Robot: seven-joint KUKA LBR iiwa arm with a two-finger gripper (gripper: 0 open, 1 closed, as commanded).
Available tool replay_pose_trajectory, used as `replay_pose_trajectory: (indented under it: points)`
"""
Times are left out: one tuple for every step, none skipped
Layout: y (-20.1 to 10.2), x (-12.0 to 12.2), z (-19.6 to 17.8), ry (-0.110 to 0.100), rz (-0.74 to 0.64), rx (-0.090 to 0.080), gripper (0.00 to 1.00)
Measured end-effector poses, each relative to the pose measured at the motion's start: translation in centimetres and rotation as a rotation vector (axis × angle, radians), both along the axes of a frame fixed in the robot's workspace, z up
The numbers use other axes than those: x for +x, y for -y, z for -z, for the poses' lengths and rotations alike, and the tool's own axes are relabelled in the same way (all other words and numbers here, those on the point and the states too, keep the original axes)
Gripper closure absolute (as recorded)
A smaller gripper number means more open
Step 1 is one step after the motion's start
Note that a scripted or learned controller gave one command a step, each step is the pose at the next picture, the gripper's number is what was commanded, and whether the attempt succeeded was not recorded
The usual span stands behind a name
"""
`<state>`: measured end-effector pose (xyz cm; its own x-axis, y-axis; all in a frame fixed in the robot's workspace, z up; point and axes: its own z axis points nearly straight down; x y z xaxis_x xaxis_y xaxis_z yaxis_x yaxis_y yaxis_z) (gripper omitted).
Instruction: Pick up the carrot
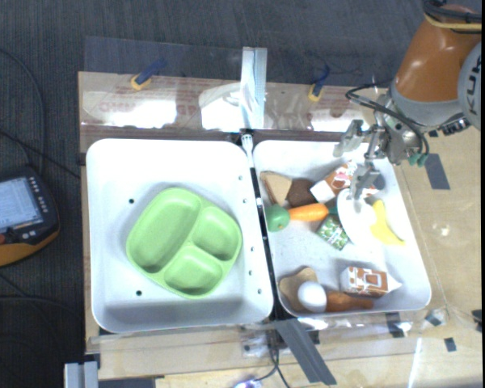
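1. One carrot [301, 213], orange with a green top at its left end, lies across the left-centre of the right bin [417, 285], free of the gripper.
2. Just far of it sit two bread-like pieces [284, 188]; just near-right lies one small green carton [332, 234].
3. One white plate [357, 224] and one banana [384, 222] lie right of the carrot.
4. One gripper [362, 173] hangs over the bin's far right, beyond the carrot; whether its jaws are wide or narrow I cannot tell.
5. Near the front: one egg [312, 296] and one milk carton [366, 280].
6. The left bin [105, 208] holds one green divided tray [186, 241].
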<state>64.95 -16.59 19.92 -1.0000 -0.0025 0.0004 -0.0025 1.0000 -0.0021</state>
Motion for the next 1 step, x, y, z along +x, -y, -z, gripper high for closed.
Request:
replay_pose_trajectory:
  points:
    - [-5.43, -2.39, 9.93, 0.017, 0.166, 0.000, 0.00]
